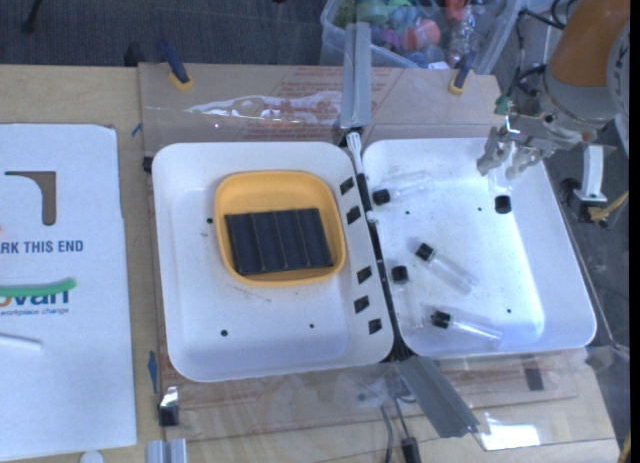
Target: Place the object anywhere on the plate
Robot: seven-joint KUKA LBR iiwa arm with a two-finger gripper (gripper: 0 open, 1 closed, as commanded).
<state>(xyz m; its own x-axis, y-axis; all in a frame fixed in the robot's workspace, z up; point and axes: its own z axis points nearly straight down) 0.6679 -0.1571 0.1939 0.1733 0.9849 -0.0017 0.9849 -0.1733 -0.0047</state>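
Two shallow white bins sat side by side on our wooden bench: the right bin [560,301] held several clear vials with black caps [443,265], well apart from the yellow plate [232,196] carrying a black grooved block [279,241] in the left bin [190,331]. We hung our gripper [508,158] over the right bin's far corner, whether parted or closed we could not tell, nothing visibly in it. We judged the pick not yet made; next we needed to descend onto a vial.

The arm [590,41] is cut off by the right edge, the clear tubes [445,266] blur into the right bin's white floor [520,281], and the crate of toys [430,1] runs past the top edge.
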